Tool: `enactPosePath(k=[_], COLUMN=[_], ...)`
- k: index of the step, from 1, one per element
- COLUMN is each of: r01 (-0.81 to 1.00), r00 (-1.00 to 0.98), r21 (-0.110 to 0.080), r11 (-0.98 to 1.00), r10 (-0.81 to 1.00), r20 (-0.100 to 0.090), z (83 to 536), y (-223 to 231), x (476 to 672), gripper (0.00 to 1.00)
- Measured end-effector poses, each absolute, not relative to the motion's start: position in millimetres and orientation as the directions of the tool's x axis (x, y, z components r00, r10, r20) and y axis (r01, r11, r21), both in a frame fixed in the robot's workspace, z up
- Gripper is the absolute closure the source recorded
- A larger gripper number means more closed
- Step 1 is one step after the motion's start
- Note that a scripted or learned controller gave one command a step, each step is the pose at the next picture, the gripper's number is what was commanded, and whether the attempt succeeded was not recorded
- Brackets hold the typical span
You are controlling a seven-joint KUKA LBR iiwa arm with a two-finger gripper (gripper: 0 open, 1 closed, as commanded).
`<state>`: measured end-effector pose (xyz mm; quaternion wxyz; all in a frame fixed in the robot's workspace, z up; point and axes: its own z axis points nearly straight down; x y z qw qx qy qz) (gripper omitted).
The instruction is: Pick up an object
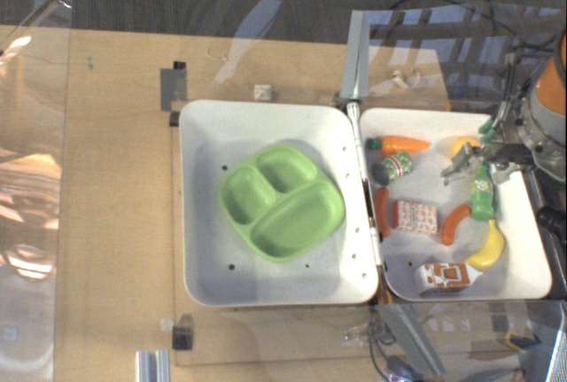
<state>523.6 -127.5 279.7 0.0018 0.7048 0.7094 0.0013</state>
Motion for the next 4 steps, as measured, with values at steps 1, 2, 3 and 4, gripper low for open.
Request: enactPosePath(k=[1,2,3,4], r01=[0.99,0.997,0.997,0.985], r00=[0.14,0.074,0.07,0.173], r21=[0.0,0.024,0.016,0.007], r11=[-0.14,-0.074,-0.07,-0.173], r10=[0.99,0.997,0.998,0.985], r20=[0.0,-0.003,0.002,0.0], z=[158.4,105.5,117.8,230.8], y=[-114.5,-105.8,-103.0,-74.8], x=[626.2,670.2,670.2,670.2], gripper=[0.0,0.0,1.0,1.0])
